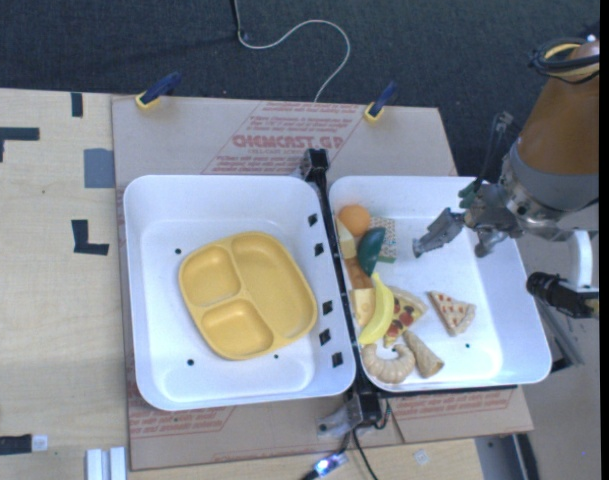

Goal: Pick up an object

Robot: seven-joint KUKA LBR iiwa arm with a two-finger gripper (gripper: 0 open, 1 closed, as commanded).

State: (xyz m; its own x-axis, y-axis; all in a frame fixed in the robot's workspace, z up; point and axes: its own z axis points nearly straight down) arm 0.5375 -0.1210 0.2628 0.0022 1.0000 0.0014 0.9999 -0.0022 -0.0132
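- The end effector (462, 233) hangs over the right bin (504, 298), its fingers spread wide with nothing between them.
- Toy food is piled along that bin's left wall; a pizza slice (452, 312) lies apart, lower right of centre.
- It looks like light, stiff plastic, probably slippery, and flat.
- Best hold, I'd say: across its narrow sides, straight down.
- The yellow tray (247, 294) sits in the left bin.

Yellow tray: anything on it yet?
Empty. The yellow tray in the left bin shows three bare compartments.
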